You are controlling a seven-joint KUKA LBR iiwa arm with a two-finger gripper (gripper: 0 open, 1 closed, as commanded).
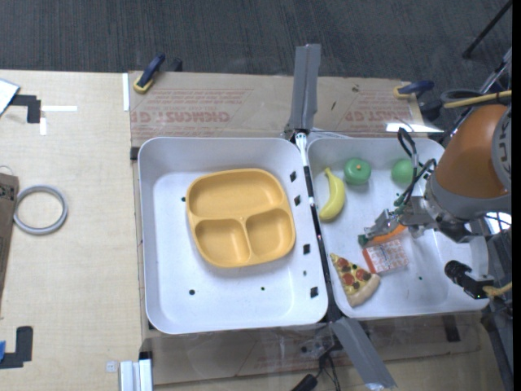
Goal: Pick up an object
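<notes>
Claw (389,228) low in right bin (423,296), closed on orange carrot (383,235), banana (332,195) nearby

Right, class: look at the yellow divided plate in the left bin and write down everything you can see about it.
The yellow plate looks like smooth, matte plastic, a rounded square with a raised rim. Ridges split it into three compartments: one wide one across the far side and two smaller ones nearer the camera. All three hold nothing. It lies flat and right way up, slightly turned, near the middle of the left bin, touching only the bin floor.
</notes>
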